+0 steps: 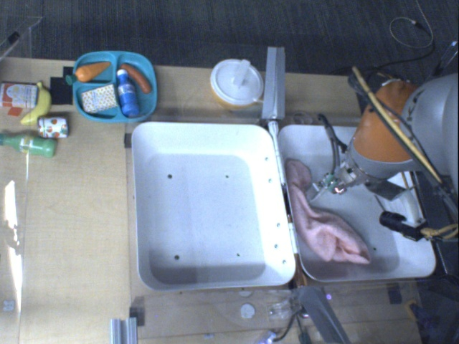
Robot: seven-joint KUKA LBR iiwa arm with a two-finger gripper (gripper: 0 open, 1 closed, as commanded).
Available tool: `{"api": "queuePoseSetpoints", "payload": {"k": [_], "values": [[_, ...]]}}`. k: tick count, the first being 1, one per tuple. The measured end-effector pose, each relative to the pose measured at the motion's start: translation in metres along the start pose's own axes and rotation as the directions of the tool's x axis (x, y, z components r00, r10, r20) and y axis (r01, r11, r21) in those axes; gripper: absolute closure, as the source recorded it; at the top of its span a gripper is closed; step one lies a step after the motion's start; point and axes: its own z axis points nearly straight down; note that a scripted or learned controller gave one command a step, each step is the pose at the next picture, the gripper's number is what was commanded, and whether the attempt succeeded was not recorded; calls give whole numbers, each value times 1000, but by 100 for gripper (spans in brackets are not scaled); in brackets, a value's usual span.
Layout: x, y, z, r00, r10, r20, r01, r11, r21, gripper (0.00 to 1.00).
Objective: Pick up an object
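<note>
Hovering low in the right bin point(423, 264), the hand point(331, 183) sat just beside the pink cloth point(323, 224); whether it gripped anything could not be told.

1. No text, brand, number or sign legible anywhere in the camera view.
2. Small carton point(17, 95) at the bench's left edge: red and white print, too small to read.
3. Small can point(53, 127) beside it: patterned label, unreadable.
4. Blue bottle point(127, 92) in the teal divided tray point(148, 74): white label patch, blurred.
</note>
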Motion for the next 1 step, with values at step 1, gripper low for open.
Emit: {"api": "queuePoseSetpoints", "payload": {"k": [1], "values": [[16, 36, -97, 1000, -26, -6, 26, 1000, 6, 0]]}}
